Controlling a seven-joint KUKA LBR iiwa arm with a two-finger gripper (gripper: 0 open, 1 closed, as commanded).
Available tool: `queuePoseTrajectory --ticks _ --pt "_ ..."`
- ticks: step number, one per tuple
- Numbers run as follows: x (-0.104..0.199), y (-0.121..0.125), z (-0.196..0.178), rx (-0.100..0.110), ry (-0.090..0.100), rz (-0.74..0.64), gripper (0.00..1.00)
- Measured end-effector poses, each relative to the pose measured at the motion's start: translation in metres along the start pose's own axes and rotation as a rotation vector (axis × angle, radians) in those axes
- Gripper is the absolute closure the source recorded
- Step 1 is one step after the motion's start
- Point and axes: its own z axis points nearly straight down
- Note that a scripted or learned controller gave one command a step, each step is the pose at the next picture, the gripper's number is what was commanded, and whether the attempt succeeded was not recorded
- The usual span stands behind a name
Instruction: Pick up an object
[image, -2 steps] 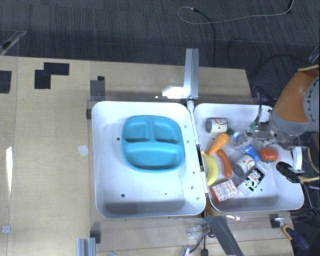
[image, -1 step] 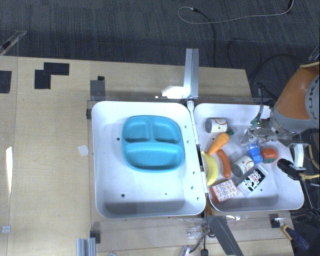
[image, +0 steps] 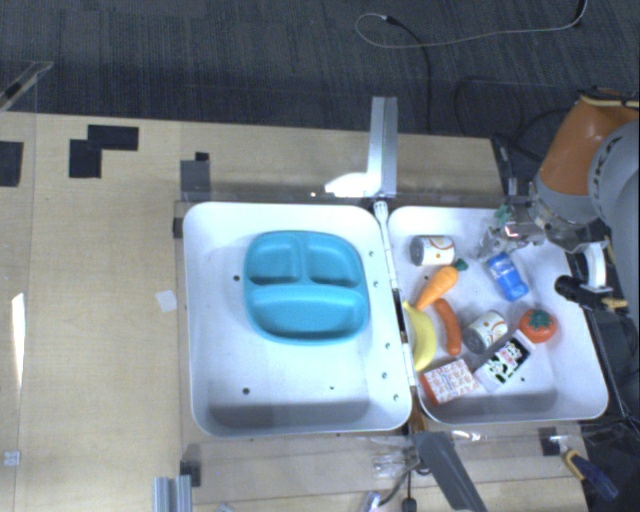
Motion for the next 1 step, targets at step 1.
queuePoseTrajectory --ticks 1 --pt "0.0431 0.0094 -0.0967 -0.014 -0.002 0.073 1.00"
